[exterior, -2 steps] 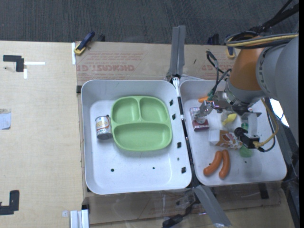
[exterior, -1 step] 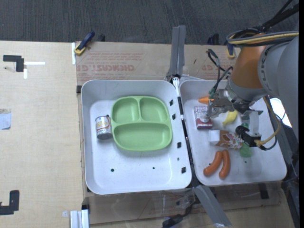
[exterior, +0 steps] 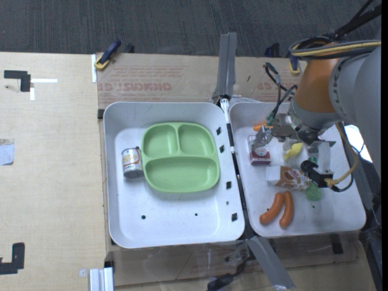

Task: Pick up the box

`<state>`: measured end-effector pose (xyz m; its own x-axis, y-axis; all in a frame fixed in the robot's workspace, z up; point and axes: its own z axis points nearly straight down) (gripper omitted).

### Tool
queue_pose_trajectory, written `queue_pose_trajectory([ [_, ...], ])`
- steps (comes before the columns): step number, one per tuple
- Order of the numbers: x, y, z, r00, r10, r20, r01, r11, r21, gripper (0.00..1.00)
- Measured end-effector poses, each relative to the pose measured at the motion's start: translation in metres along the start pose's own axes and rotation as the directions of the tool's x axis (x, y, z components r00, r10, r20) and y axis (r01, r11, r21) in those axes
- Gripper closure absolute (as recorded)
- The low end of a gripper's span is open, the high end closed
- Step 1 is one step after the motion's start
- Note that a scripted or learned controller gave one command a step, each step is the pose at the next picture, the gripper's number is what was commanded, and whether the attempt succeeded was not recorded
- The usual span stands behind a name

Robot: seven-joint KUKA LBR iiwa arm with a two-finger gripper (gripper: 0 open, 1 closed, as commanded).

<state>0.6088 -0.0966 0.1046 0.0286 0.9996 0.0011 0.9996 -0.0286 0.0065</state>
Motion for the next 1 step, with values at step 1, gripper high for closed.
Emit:
queue_pose_trajectory([
  [1,-0.0052,-0.0094,0.0083,0.996,0.094,0.001,-0.094,0.996,-0.002,0.0],
])
